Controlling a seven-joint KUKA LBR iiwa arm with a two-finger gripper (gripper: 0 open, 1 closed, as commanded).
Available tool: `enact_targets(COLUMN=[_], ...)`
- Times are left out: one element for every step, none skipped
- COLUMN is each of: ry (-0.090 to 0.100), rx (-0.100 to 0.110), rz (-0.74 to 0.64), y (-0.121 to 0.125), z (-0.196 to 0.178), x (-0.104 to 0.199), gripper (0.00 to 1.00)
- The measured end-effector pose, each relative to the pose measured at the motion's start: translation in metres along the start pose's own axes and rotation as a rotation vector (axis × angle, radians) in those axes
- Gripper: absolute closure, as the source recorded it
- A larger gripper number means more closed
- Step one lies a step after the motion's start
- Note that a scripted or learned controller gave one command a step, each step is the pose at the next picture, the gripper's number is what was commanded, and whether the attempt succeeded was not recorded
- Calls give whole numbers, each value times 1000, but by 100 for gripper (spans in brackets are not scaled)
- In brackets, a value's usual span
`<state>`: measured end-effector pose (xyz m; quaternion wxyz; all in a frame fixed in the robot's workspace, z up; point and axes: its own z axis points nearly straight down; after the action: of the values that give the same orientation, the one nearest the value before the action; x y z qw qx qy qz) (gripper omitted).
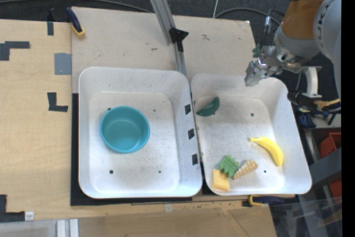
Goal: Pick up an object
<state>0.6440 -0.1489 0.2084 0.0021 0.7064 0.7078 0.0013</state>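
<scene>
We see the arm (310, 14) coming in from the right, with the gripper (255, 76) hanging over the far rim of the right bin (294, 119), near its far-right corner. We cannot tell the state of the jaws — they read as one grey blur from this angle, and nothing shows between them.

Candidates, all in the right bin:
- dark green curved piece (209, 107) — nearest to the gripper, lying to its left and a little nearer to us, close to the divider between the bins. Long axis runs roughly left-near to right-far.
- banana (269, 149) — nearer to us than the gripper and slightly right of it, in the bin's right half. Long axis slants from left-far to right-near.
- near edge cluster: green leafy piece (228, 164), a tan ridged piece (246, 169) touching it, and a yellow block (221, 181) just beside them at the near wall.

The left bin (89, 119) carries a teal bowl (125, 129), well apart from the gripper across the divider.

Our read: no pick done yet, everything sits on the bin floors. The dark green piece is the shortest move — left and down. The banana lies clear of its neighbours, so we judge it the cleaner grasp if the jaws close across its slant. The cluster looks risky: pieces touching, wall close.
</scene>
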Motion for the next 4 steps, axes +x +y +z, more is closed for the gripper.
enact_targets(ry=[1, 3, 3, 3], rx=[3, 7, 6, 8], rz=[0, -4, -6, -6], y=[1, -10, -1, -6], z=[-23, -24, -23, -16], x=[0, 53, 113, 177], gripper=[100, 100, 100, 100])
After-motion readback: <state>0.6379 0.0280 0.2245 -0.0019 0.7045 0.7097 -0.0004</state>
